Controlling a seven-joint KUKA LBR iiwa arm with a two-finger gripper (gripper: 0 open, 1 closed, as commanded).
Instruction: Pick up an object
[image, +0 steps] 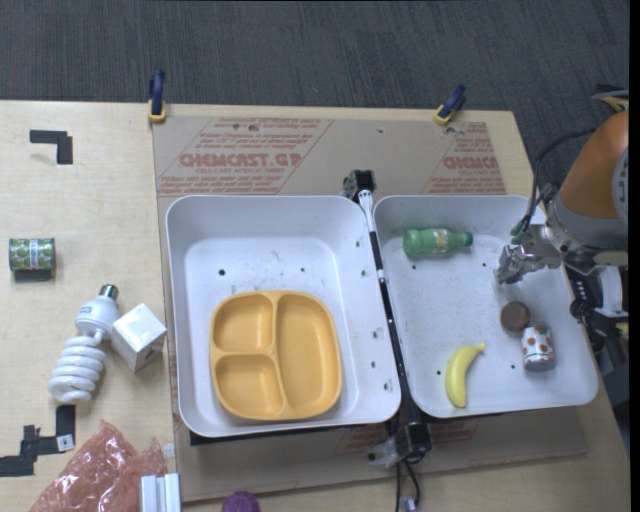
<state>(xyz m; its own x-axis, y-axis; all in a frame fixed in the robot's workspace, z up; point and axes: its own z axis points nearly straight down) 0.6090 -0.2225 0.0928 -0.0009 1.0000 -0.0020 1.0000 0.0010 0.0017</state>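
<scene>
Dark grey carpet (300, 45) lies behind a pale wooden bench (80, 200), on which a brown printed board (250, 150) is held by two blue clamps at its far edge. Farthest to the left of the pincer, on bare bench, sits a small green can (31, 255) on its side. Nearer, also well left of it, a white spiral bulb (82, 350) lies just beside a small white cube (138, 337), and a crumpled pink mesh bag (95, 472) lies by the near edge.

Left of the pincer, the left white bin (200, 225) holds a yellow three-part tray (275, 354), set flat toward its near side. A black hinge strip (375, 260) runs between the two bins.

The right white bin (420, 400) holds the loose things. A green bottle (436, 241) lies on its side, to the left of the pincer and slightly farther back. A banana (460, 373) lies near the front wall, left of and nearer than the pincer. A brown round disc (515, 317) rests just below the pincer, and a small spotted can (538, 347) stands just beside that disc, toward the front right.

The pincer (517, 262) hangs over the right part of this bin, at the end of the grey arm with the orange band (592, 175). Whether it is clenched or released cannot be told, and nothing shows in its grasp.
</scene>
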